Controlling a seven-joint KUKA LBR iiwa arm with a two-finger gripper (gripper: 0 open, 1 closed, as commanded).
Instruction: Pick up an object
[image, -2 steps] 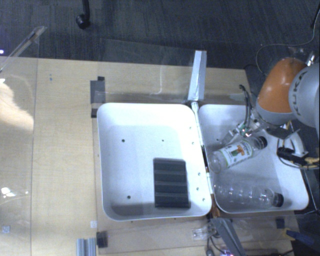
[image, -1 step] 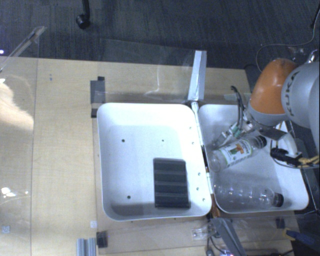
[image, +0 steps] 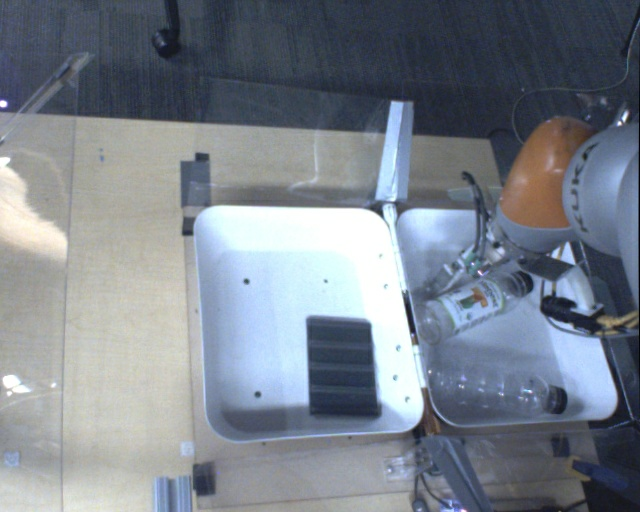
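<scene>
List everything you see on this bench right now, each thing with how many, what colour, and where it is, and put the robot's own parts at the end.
White bins: two, white, side by side on the bench, left bin and right bin.
Ridged block: one, black, lower middle of the left bin.
Labelled bottle: one, clear with a white, red and green label, lying tilted in the upper part of the right bin, right by the gripper.
Plain bottle: one, clear with a dark cap, lying along the near edge of the right bin.
Bench: one, light wood, under both bins.
Gripper: one, dark metal, over the right bin at the labelled bottle's upper end.
Arm: one, grey with an orange band, entering from the right.
</scene>
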